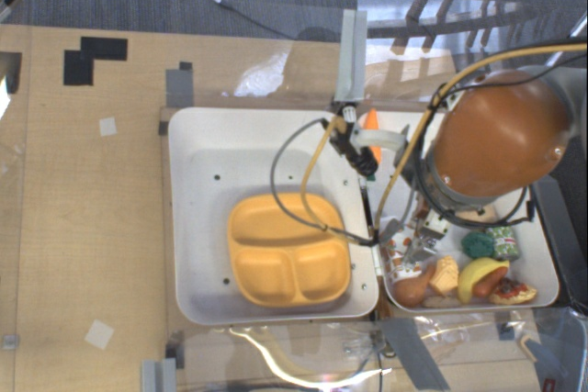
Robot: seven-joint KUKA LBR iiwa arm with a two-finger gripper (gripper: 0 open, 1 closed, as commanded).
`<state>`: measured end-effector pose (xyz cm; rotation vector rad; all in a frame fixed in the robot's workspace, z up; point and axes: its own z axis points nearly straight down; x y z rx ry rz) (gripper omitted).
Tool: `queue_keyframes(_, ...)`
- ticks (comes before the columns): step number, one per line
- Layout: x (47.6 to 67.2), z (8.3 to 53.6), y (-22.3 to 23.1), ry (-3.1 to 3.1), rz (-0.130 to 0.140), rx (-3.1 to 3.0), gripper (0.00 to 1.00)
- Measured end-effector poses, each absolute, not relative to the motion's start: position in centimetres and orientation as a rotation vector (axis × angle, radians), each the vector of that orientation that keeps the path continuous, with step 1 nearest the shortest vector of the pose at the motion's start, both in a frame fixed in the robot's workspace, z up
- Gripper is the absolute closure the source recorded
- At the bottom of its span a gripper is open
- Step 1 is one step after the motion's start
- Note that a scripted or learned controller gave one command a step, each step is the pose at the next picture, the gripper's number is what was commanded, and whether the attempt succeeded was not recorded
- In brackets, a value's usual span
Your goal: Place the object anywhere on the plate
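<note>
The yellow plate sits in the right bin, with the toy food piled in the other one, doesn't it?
Not quite. The camera view shows the plate in the left bin; the toy food is piled in the right bin, where the arm reaches down.

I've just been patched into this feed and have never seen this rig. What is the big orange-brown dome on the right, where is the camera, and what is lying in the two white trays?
The camera is fixed above the bench, looking down at a slant. The dome is the orange band of the robot arm, which reaches in from the right. Its gripper hangs low over the right bin, just above a heap of toy food: a banana, a chicken drumstick, a cheese wedge, a pizza slice and some green vegetables. The left bin holds the yellow divided plate, with nothing on it yet. I cannot see anything between the fingers.
</note>
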<state>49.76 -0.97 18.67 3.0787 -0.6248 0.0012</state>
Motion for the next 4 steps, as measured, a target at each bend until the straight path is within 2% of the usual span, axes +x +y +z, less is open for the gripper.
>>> queue_keyframes(1,49.6,24.7,-3.8,-0.315,0.009,3.128,1.00)
queue_keyframes(2,49.5,30.2,-2.2,-0.324,0.013,3.129,1.00)
queue_keyframes(3,50.9,19.4,4.4,-0.300,-0.015,3.133,1.00)
queue_keyframes(4,51.8,18.4,10.4,-0.315,-0.003,3.131,1.00)
